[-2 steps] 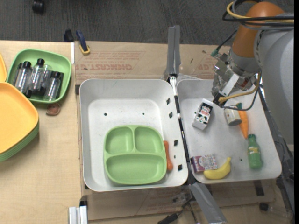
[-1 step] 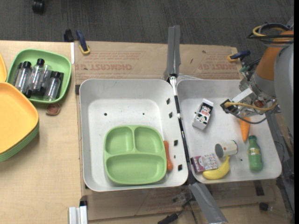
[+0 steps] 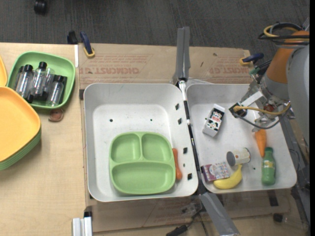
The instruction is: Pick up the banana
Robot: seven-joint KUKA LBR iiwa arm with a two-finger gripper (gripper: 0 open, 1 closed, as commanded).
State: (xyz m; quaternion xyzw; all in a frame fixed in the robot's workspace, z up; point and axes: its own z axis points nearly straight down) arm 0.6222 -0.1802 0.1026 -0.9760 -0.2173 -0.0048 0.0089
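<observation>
Dark grey carpet [image 3: 147, 9] across the top, ribbed in slanting lines. At upper left, the black caster [image 3: 40, 5] of a chair. Below the carpet, a light wooden bench top [image 3: 54, 181] on the left, overlaid in the middle by a brown cardboard sheet [image 3: 147, 63] with red lettering, printed upside down. Blue clamps [image 3: 86, 44] at its far edge. Even, soft light, no hard shadows.

Banana [image 3: 229, 180] lies at right bin's [image 3: 288, 181] front, beside pouch [image 3: 215, 171], below can [image 3: 239, 157].
</observation>
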